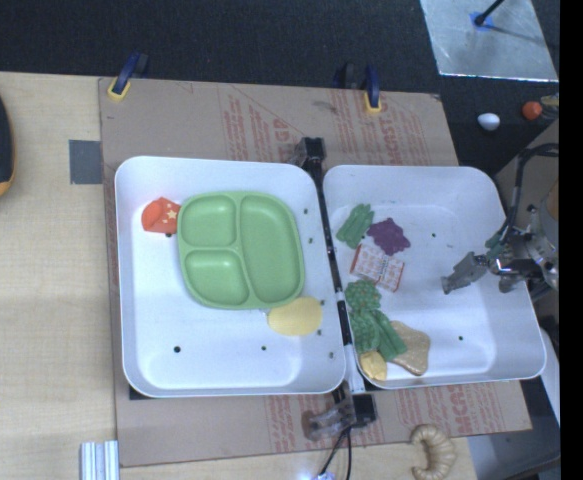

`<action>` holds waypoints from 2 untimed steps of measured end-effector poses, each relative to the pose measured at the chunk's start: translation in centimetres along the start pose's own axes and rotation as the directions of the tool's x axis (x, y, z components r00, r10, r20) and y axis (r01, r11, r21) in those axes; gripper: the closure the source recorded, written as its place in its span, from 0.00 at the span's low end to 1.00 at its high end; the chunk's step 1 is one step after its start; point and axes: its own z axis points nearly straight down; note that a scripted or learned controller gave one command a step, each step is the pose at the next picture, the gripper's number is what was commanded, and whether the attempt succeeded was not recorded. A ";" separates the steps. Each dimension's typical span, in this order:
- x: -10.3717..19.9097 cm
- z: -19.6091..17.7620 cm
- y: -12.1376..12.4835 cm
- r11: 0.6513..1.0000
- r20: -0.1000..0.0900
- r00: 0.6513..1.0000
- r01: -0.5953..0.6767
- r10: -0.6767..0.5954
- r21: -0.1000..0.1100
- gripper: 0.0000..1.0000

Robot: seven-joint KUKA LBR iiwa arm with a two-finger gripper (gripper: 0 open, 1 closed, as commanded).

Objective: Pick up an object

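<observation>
Two white bins [131, 268] [511, 338], one green divided plate [241, 248], one red toy [159, 215], one yellow piece [295, 317], one purple piece [388, 234]

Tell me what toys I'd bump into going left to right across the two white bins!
Red toy → green divided plate → yellow piece → purple grapes → the robot's hand.

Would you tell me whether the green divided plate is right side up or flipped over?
Right side up: the green divided plate shows its three hollow compartments facing the camera, lying flat in the left bin.
</observation>
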 end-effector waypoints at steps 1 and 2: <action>-3.4 -3.9 9.9 1.000 0.005 1.000 0.003 -0.002 -0.013 0.00; 1.4 5.7 15.4 1.000 -0.001 1.000 0.006 -0.006 0.002 0.00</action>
